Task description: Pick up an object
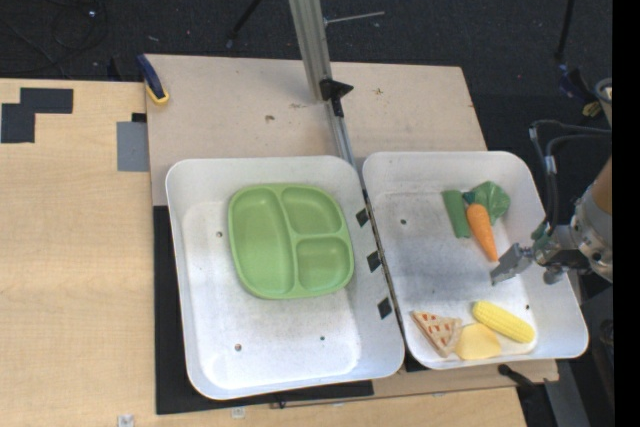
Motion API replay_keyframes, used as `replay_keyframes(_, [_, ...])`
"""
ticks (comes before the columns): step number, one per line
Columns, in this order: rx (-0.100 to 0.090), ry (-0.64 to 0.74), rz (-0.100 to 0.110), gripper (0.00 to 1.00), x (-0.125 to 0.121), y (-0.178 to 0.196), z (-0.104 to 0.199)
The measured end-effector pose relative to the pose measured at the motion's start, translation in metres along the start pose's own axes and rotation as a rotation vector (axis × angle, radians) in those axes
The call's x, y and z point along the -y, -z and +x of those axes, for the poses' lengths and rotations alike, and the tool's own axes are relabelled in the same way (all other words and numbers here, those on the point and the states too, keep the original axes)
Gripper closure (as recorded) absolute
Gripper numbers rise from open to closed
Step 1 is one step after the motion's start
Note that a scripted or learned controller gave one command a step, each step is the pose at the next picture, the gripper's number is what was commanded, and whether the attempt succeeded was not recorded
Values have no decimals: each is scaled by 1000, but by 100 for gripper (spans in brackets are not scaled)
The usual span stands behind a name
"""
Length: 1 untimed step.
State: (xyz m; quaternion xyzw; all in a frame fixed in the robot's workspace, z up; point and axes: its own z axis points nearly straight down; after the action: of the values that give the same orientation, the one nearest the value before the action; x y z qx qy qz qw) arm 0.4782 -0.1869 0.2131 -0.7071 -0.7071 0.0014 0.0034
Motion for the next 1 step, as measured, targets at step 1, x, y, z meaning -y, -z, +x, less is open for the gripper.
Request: replay_keyframes(1, [-1, 0, 2, 0, -2, -63, 6])
